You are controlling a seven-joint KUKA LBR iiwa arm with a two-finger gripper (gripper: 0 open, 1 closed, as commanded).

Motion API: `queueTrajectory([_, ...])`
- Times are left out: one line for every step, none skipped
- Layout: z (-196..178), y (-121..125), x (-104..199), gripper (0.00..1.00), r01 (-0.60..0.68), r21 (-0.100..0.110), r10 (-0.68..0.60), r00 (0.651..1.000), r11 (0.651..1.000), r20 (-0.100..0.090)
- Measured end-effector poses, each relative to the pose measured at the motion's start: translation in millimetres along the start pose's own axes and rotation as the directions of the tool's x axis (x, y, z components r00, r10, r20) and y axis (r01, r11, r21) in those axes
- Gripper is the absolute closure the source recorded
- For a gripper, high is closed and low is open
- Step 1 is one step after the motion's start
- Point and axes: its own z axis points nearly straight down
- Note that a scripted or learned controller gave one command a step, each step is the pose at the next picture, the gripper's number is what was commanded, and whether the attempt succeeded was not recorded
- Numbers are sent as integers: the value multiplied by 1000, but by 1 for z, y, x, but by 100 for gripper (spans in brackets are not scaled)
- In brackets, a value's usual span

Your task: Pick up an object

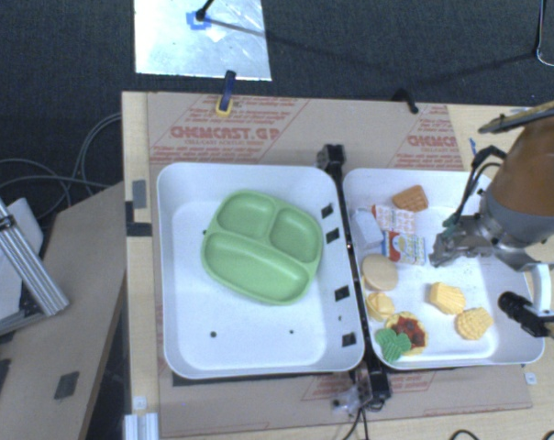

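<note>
Hovering over the right bin (pixel 511 351), the gripper (pixel 439 253) is sitting just beside the red-and-white packet (pixel 401 236), finger spread impossible to tell, needing a square, centred descent for clean purchase.

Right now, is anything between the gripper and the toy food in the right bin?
Nothing visible blocks it. The gripper hangs over the right bin, just right of the red-and-white packet. The yellow corn piece lies just below it in the view, with bare bin floor between them. The green plate sits apart in the left bin.
</note>
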Motion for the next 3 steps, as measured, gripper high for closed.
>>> queueTrajectory([-63, -3, 2, 100, 1, -2, -1, 1000, 1000, 1])
queueTrajectory([-70, -2, 2, 100, 1, 3, -1, 1000, 1000, -1])
queueTrajectory([-81, 5, 56, 100, 6, 2, -6, 1000, 1000, -3])
